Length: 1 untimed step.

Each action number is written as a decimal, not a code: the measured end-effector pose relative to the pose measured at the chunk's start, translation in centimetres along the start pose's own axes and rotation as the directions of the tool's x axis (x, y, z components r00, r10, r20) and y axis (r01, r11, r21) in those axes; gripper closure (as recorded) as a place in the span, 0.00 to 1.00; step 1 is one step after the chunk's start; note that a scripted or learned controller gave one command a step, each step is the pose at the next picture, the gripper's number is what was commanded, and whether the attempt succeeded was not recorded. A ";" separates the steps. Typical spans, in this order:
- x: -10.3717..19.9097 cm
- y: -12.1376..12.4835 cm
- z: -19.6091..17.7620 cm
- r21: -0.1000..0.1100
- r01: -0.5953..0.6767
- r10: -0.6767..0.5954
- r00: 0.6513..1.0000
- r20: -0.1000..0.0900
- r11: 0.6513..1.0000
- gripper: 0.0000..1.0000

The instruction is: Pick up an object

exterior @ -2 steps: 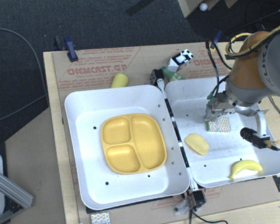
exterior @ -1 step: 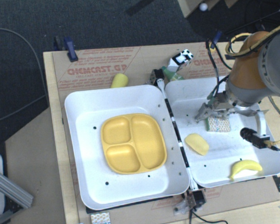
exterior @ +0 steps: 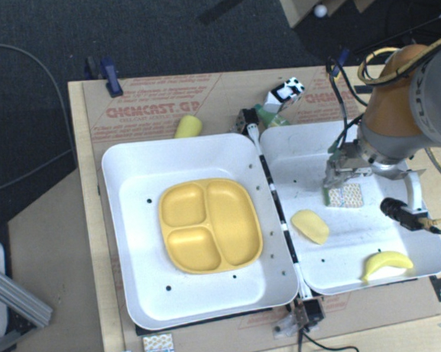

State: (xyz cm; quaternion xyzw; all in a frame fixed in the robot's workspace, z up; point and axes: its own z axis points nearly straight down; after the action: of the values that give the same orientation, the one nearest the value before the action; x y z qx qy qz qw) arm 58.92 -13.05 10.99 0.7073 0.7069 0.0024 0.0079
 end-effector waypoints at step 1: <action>0.0 0.0 0.0 0.000 0.000 0.000 1.000 0.000 1.000 0.00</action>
State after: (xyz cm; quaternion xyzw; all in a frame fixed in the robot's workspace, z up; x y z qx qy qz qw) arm 58.91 -13.04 10.98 0.7074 0.7068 0.0023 0.0077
